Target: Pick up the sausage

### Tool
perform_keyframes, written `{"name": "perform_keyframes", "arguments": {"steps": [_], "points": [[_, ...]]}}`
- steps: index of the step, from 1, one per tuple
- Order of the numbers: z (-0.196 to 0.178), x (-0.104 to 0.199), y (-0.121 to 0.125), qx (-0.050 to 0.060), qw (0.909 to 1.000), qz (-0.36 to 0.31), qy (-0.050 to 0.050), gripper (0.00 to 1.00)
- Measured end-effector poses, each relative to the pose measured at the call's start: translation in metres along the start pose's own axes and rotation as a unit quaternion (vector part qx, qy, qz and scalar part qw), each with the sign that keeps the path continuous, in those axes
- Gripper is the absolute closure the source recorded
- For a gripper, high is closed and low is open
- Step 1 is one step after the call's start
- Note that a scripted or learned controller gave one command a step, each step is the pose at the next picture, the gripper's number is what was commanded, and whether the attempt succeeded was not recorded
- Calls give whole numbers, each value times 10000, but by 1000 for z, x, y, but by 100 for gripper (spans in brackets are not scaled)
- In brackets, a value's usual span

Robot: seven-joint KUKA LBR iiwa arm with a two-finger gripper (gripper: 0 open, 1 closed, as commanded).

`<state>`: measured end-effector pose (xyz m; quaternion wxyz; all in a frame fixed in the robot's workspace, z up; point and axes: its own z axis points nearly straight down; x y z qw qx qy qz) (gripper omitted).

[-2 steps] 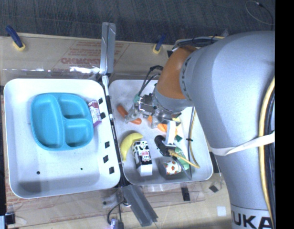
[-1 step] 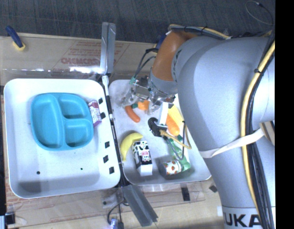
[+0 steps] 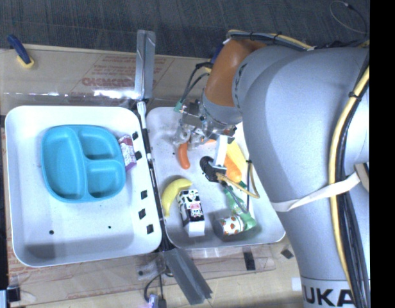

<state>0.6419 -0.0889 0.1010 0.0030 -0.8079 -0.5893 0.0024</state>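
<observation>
Reaching in from the right of the frame, the grey arm [image 3: 300,140] covers much of the right bin [image 3: 160,124], its orange band [image 3: 224,69] just above the wrist. The gripper [image 3: 188,133] hangs low in the upper part of that bin, directly above the sausage [image 3: 183,156]; whether it is spread or pressed together cannot be told from here. The sausage, orange-red, lies on the bin floor just below the gripper, near the bin's upper middle. Lower in the same bin sit a banana [image 3: 174,193], a cow-patterned carton [image 3: 192,209] and a round spotted toy [image 3: 231,225]. The left bin [image 3: 31,236] holds a blue divided plate [image 3: 84,162] at centre left.
</observation>
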Motion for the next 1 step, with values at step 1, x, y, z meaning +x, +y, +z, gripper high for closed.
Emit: {"name": "perform_keyframes", "arguments": {"steps": [1], "points": [[-126, 59, -4, -35, 9975, -709, 1, 100]]}}
